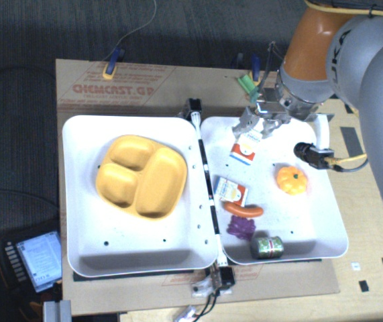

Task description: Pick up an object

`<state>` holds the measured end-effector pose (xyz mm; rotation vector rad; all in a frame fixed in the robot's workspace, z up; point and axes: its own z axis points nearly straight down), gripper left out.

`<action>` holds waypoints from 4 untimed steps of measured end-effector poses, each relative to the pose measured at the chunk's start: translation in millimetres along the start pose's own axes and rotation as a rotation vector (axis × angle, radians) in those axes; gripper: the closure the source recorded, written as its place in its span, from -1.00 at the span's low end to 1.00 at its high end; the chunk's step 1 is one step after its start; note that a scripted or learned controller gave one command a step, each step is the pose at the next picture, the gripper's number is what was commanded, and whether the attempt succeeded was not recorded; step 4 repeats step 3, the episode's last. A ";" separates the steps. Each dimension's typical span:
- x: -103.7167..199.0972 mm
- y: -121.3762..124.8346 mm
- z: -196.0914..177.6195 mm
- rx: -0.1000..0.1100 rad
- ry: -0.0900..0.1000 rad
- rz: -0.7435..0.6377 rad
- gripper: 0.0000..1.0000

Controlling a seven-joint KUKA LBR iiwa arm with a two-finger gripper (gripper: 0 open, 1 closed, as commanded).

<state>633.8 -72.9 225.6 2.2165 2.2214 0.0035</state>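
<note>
I see the gripper [258,127] above the right bin [325,237]. I cannot tell how wide it is. A small red and white carton [243,154] sits just below it.

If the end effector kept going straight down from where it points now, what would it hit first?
Most likely the red and white carton, which lies just under the end effector in the right bin. Depth is hard to judge from this slanted view, so contact may already be close.
</note>
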 end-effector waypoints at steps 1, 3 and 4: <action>66.8 -51.1 -5.9 0.005 0.001 0.000 1.00; 106.6 -90.9 -9.5 0.005 0.000 0.001 1.00; 106.6 -90.9 -9.5 0.005 0.000 0.001 1.00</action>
